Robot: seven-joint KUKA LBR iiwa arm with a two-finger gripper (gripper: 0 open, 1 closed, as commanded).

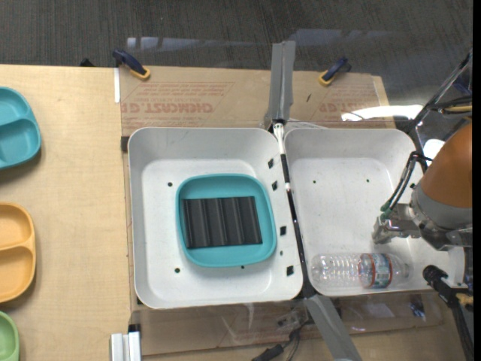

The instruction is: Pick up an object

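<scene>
A clear plastic water bottle (361, 270) lies on its side along the lower edge of the right bin (338, 171), in the lower right of the frame. The gripper (385, 230) hangs just above the bottle's label end, at the right of that bin; I cannot tell whether its fingers are apart or together. The left bin (150, 216) holds a teal tray (225, 256) with a dark ribbed insert. Teal and yellow plates sit at the tabletop's far left.

A clear plastic bottle (359, 269) lies on its side along the right bin's (338, 164) near wall.
</scene>
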